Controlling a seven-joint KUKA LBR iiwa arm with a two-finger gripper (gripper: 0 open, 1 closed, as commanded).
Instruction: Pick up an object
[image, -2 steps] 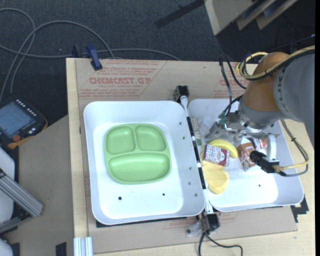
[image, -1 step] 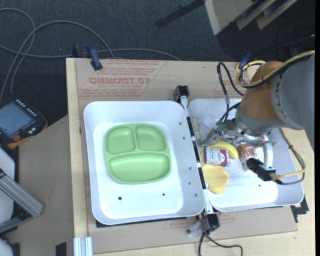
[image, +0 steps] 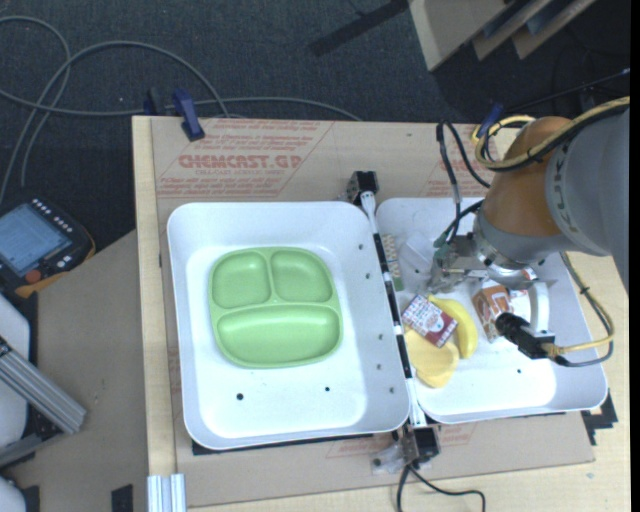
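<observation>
The gripper (image: 452, 268), its state impossible to tell, hung just above the red packet (image: 427, 316), apparently mid-descent, needing a final lowering and squeeze.

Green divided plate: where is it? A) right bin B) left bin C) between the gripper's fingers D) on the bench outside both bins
B: the green divided plate lies flat in the left bin, apart from the arm, which is over the right bin.
</observation>
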